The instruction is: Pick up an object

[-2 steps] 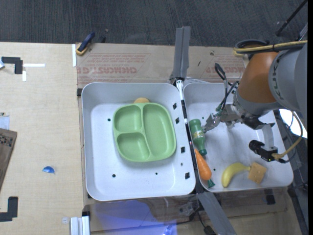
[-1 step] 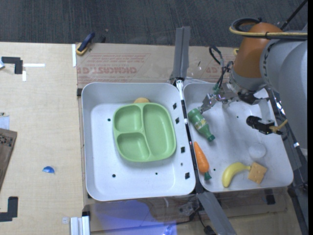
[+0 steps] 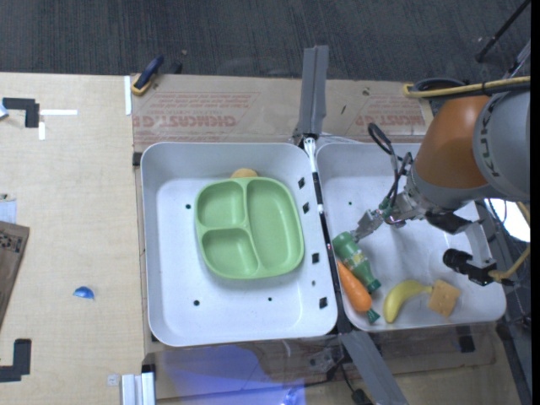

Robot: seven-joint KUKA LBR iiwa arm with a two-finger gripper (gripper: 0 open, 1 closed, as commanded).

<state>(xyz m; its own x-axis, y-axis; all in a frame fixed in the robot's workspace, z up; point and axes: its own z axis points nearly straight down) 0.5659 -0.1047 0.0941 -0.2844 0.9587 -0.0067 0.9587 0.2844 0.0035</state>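
- We see the gripper [image 3: 364,226] low inside the right bin [image 3: 472,315], and nothing sits between its fingers.
- Whether they are spread or closed, we cannot tell.
- The green bottle [image 3: 355,261] lies just beside the fingertips, on the near side, touching the carrot [image 3: 356,291].
- Beyond the carrot lie a banana [image 3: 401,299] and a tan block [image 3: 444,297].
- A green divided plate [image 3: 250,227] rests in the left bin [image 3: 169,251].

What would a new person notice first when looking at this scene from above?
The green divided plate in the left bin catches the eye first. Next comes the orange band of the arm over the right bin, with its hand just above a green bottle. A carrot and a banana lie near the front.
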